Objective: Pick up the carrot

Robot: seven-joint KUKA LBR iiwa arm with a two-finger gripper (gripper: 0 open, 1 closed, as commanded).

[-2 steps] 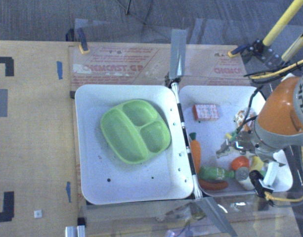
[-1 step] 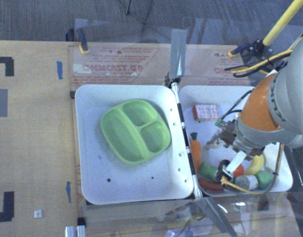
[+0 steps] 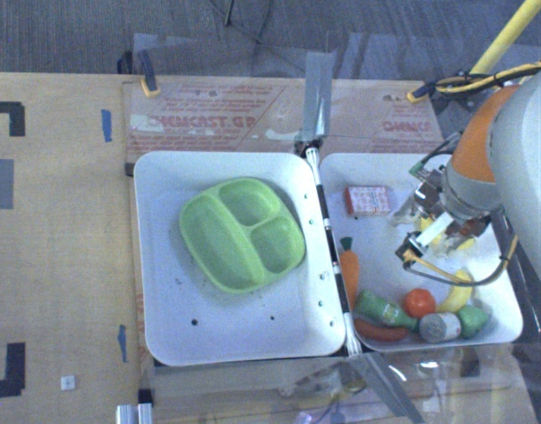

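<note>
The carrot (image 3: pixel 349 270) lies in the right bin (image 3: pixel 382 253), tight along the wall at that bin's 9 o'clock side. Its green top points to 12 o'clock and its orange tip to 6 o'clock. It rests flat on the white floor, untouched by the claw.

The claw (image 3: pixel 429 223) hangs over the middle of the same bin, out at 3 o'clock from the carrot and clearly apart from it, with bare white floor between the two. From where I stand I cannot tell whether the claw is wide or narrow, as its tip is lost among the wrist parts. The arm (image 3: pixel 486 153), grey with its orange band, comes in from the bin's 2 o'clock corner.

At the bin's 12 o'clock side, near the dividing wall, sits a small pink box (image 3: pixel 367 200). Along the 6 o'clock edge there is a crowded row. A green bottle (image 3: pixel 382 310) lies just below the carrot's tip, with a red pepper (image 3: pixel 382 332) right beside it against the rim. Toward 3 o'clock come a tomato (image 3: pixel 419 302), a grey can (image 3: pixel 439 327), a banana (image 3: pixel 460 297) and a small green piece (image 3: pixel 476 318) in the corner.

The left bin (image 3: pixel 164 312) holds a green plate (image 3: pixel 244 232) with three compartments, set roughly in its middle. Both bins sit side by side on the wooden counter (image 3: pixel 58 237), and a cardboard sheet (image 3: pixel 199 122) shows past their 12 o'clock edges.
</note>
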